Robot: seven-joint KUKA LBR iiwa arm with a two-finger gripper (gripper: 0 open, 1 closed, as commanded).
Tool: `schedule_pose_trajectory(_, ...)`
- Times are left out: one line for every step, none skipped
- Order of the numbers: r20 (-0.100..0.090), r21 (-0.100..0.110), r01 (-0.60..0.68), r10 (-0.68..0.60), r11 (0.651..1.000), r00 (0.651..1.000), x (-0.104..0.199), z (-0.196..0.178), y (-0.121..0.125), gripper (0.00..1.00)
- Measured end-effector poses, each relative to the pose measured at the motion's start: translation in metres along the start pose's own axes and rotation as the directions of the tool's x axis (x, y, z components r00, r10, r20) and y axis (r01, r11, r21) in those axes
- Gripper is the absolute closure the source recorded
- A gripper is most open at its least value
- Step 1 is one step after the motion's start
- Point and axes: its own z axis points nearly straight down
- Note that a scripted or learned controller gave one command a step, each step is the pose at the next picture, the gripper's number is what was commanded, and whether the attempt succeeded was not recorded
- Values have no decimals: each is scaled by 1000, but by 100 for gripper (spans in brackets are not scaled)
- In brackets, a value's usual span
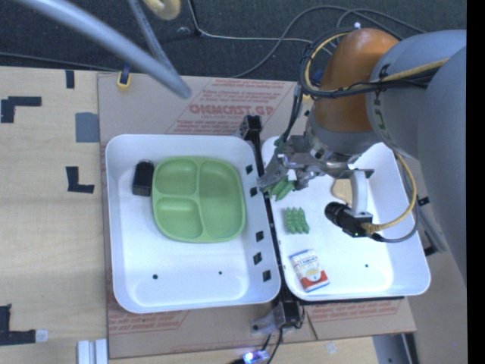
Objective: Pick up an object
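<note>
Gripper (282, 179) low over right bin's (394, 275) left edge, cannot tell its state, green piece (296, 220) just below it, red-white packet (309, 270) farther below, green plate (199, 199) and black block (142, 178) to its left

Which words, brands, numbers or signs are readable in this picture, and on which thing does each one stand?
"CHEMCAST GP": red print on the brown board under the bins, above the left bin; it shows twice, the upper row fainter.
Small packet in the right bin: red and white with some print, too small to read.
Green tray: no text.
Black block: no text visible.
</note>
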Motion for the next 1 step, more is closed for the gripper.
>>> schedule_pose_trajectory(0,0,-1,1,1000,1000,47,-7,17,100)
